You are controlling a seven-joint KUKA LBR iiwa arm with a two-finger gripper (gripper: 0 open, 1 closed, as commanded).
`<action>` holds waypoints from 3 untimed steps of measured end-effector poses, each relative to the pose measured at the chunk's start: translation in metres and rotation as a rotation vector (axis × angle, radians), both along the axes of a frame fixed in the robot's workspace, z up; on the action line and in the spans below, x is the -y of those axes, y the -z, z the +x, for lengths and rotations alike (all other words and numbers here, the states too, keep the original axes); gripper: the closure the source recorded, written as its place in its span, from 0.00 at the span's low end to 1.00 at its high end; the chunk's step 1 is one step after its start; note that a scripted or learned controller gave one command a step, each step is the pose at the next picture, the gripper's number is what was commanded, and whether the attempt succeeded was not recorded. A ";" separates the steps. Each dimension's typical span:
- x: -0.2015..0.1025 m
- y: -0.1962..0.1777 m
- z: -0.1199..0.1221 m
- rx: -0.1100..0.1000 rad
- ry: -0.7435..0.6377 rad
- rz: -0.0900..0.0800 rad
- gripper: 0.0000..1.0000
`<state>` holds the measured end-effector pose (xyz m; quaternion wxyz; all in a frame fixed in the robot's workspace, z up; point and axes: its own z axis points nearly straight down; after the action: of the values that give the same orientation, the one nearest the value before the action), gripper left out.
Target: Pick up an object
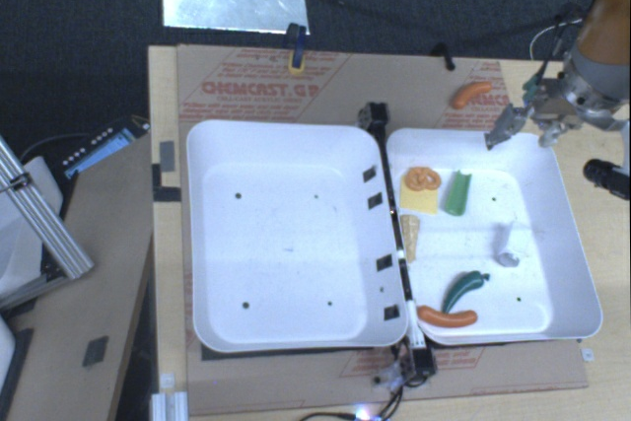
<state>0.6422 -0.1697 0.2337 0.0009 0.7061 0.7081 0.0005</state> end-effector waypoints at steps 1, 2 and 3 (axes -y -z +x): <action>-0.037 0.124 -0.040 -0.015 0.000 0.006 0.00; -0.041 0.152 -0.109 -0.009 0.003 0.003 0.00; -0.077 0.148 -0.020 0.008 -0.007 0.001 0.00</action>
<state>0.6225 -0.0926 0.0860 0.0034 0.7037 0.7105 0.0036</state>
